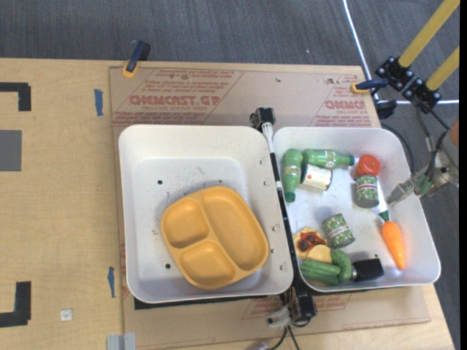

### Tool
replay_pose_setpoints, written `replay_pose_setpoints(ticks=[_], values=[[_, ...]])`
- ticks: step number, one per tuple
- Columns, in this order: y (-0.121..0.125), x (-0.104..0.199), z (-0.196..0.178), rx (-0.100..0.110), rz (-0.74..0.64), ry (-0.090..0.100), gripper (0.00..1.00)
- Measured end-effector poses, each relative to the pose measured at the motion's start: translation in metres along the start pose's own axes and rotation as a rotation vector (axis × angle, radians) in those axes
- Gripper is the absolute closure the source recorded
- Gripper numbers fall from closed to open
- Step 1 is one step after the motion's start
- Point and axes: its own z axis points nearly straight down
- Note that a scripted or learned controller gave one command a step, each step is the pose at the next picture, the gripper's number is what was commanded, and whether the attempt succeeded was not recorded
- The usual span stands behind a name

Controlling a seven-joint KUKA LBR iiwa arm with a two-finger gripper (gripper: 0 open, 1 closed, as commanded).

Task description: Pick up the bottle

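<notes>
Two shallow white bins sit side by side on a wooden bench (58, 217), on a brown cardboard sheet (219, 86) printed in red. The left bin (139, 166) carries a yellow divided plate (213, 236), lying toward the bin's near edge with its three compartments facing up.

The right bin (419, 268) holds the clutter. The bottle (327, 159), green with a white label, lies on its side along the bin's far edge, its length running left to right. A second green bottle (292, 172) lies just beside it at the far left corner, and a white block (316, 179) rests between and touching the two. A jar with a red cap (367, 181) stands toward the far right corner. A small green-labelled can (338, 230) lies tilted near the middle. An orange carrot (393, 243) lies along the right edge. At the near edge, a green vegetable (325, 270) lies beside a black object (367, 269), with a small yellow and red piece of toy food (314, 245) at the near left.

The gripper (422, 185) hangs over the right bin's right edge, well apart from the bottle; whether its claw is open or closed cannot be told, and nothing is seen in its hold. Yellow stand legs (430, 20) and black clamps show at the bench's far right corner.
</notes>
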Motion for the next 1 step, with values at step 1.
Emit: replay_pose_setpoints(ticks=[1], values=[[0.0068, -0.0031, 0.0092, 0.000, -0.207, 0.001, 1.00]])
